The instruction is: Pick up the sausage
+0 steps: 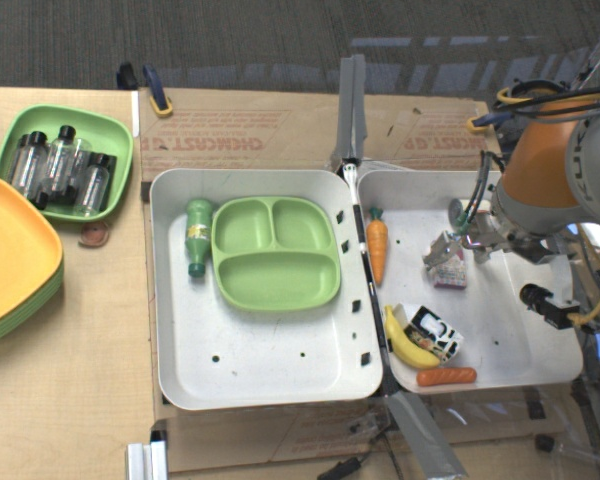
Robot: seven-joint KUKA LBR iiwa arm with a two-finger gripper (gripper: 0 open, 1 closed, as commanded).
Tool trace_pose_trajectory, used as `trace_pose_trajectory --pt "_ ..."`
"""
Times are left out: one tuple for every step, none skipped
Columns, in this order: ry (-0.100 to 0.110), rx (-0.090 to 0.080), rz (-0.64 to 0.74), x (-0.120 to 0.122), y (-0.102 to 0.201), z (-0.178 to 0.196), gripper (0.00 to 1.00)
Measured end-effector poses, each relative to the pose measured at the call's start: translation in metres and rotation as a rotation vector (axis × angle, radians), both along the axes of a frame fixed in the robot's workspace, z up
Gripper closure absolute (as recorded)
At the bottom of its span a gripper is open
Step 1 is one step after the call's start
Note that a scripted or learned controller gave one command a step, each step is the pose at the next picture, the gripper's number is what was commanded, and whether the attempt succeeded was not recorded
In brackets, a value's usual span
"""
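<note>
Lower right of the frame, the sausage (446,376) lies at the right bin's (510,368) near edge, just beside a banana (406,343). The gripper (448,258) hangs higher up, right of a carrot (377,248). The left bin (180,358) holds a green divided plate (276,252) and a green bottle (198,236).

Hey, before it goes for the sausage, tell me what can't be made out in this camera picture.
- Gripper: too small and tangled against the right-hand white bin to tell its fingers' state.
- Small black-and-white object: too small to identify; it overlaps the yellow banana.
- Reddish-orange sausage: lies on the bin's front rim, its underside hidden.
- Dark bottles in the green square tray: labels too small to read.
- Stacked orange plates: cut off by the left edge.
</note>
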State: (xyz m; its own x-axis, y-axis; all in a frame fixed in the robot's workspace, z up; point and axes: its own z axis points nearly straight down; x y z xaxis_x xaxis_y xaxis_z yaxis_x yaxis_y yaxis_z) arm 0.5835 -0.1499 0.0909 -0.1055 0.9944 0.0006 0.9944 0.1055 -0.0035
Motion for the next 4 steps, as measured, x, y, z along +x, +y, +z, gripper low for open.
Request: trace_pose_trajectory --pt "-0.002 -0.001 -0.070 -0.047 -0.042 0.071 0.00" --pt "-0.003 -0.001 0.046 0.007 -0.021 0.013 0.00" --pt "-0.002 0.000 0.073 -0.018 0.010 0.024 0.00" --pt "-0.002 0.000 0.068 -0.018 0.008 0.033 1.00"
